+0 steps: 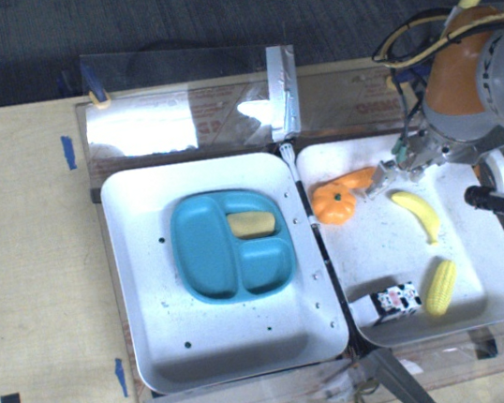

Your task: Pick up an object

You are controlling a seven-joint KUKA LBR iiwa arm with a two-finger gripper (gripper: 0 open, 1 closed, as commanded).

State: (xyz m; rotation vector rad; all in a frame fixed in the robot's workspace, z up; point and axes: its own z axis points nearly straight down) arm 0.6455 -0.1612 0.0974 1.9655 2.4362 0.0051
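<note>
The right bin (490, 234) holds an orange toy pumpkin (331, 205) with an orange carrot (351, 180) lying just behind it. A yellow banana (421, 213) lies mid-bin, a yellow corn cob (439, 286) lies near the front, and a small black-and-white toy (398, 300) rests at the front left. My gripper (402, 164) hangs low over the bin's back, right beside the carrot's right end and just above the banana's top end. Nothing is visibly held.
The left bin (159, 334) carries a blue divided plate (210, 250) with a yellow block (252, 224) in its upper right compartment. A ridge (322, 251) separates the two bins. Cables and the arm's orange band (456, 83) crowd the back right corner.
</note>
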